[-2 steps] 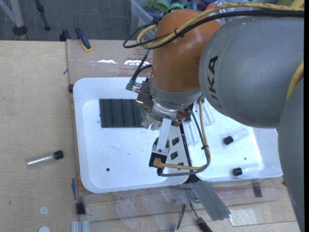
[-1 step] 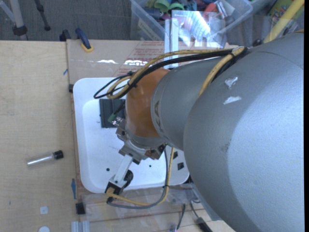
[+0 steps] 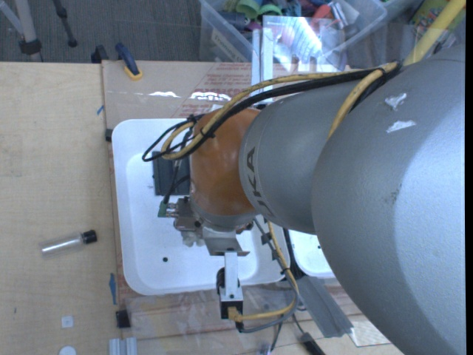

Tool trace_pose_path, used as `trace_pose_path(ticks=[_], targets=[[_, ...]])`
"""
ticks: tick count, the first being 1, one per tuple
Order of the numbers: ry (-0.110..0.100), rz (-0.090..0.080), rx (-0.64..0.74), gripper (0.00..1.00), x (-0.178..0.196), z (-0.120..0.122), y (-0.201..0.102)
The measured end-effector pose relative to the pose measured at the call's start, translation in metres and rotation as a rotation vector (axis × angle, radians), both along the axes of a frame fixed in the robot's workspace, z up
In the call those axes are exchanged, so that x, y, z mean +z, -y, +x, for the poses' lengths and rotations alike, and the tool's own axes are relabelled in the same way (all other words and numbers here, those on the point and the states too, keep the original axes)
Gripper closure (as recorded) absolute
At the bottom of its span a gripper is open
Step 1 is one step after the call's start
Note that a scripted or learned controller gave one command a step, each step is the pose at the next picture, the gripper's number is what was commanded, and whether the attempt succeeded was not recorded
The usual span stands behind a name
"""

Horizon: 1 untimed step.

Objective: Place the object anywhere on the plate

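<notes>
Object's look and place cannot be told: the grey arm (image 3: pixel 355 168) with its orange band (image 3: pixel 218 168) covers much of the left white bin (image 3: pixel 140 265). Whether the gripper grasps anything cannot be told. A black-capped clear vial (image 3: pixel 68 242) lies on the bench (image 3: pixel 44 139).

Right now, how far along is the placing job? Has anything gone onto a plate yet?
Nothing looks done: I can make out no plate and no object in the bare part of the left white bin. In hand: the arm reaches over that bin, its orange band and wrist covering the middle, so any grasp is hidden. Left: the pick, if not made, and the placing.
</notes>
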<state>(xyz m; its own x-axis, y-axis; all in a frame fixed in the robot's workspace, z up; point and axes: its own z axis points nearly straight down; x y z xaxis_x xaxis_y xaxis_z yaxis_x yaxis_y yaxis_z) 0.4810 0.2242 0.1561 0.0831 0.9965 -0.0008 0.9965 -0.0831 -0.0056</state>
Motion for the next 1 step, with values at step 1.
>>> trace_pose_path(ticks=[1], targets=[[0.000,0.003,0.625,1.00,-0.0328,-0.0028,0.0002]])
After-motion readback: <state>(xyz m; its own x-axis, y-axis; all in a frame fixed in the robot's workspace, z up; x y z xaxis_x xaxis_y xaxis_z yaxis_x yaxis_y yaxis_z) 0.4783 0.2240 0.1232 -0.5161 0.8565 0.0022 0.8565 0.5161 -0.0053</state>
